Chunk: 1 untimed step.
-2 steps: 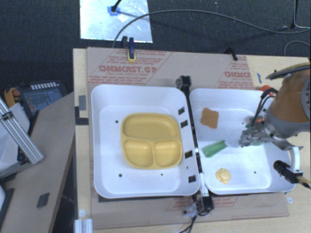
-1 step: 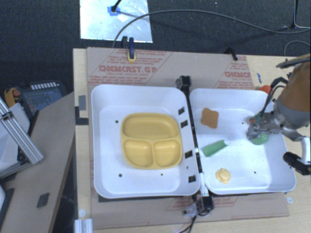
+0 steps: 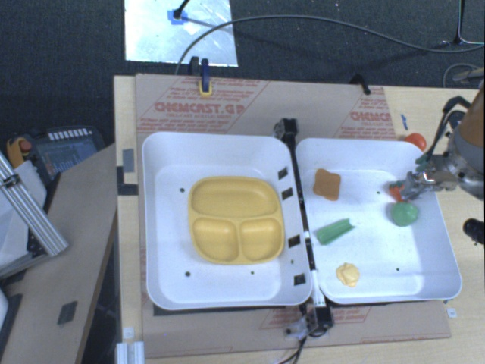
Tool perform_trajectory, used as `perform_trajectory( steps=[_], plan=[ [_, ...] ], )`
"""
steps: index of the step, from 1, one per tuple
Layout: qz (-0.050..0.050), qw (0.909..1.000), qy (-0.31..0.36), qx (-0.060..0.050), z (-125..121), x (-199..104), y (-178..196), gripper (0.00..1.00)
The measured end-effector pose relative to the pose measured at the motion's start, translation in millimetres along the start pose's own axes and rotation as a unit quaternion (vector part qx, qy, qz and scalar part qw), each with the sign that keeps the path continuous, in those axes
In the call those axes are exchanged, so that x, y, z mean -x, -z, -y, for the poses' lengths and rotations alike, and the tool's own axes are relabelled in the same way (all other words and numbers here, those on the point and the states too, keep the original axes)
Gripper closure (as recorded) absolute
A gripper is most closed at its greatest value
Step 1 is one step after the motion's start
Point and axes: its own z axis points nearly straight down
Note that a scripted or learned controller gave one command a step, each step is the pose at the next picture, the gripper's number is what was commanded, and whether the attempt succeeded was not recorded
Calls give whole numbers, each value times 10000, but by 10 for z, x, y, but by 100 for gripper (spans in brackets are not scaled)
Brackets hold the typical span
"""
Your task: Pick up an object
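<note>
The right bin [image 3: 432,279] holds several small items: a brown chunk [image 3: 327,184], a green stick-like piece [image 3: 333,230], a small yellow lump [image 3: 348,274], a round green lump [image 3: 405,214] and a small red piece [image 3: 395,192]. My gripper [image 3: 409,185] reaches in over the bin's right side. It hangs just above the green lump, and its tip is right beside the red piece. Whether it touches the red piece is too small to tell.
A yellow divided plate [image 3: 233,220] lies in the left bin [image 3: 163,165]. A black divider with clips [image 3: 295,211] runs between the two bins. An orange-red object [image 3: 415,139] sits at the right bin's far right corner. Cables cross the floor behind the bench.
</note>
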Motion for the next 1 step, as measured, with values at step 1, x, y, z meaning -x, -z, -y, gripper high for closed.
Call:
perform_trajectory(
  steps=[1],
  plan=[
    [-9, 10000, 3, -22, -16, 4, 234, 100]
  ],
)
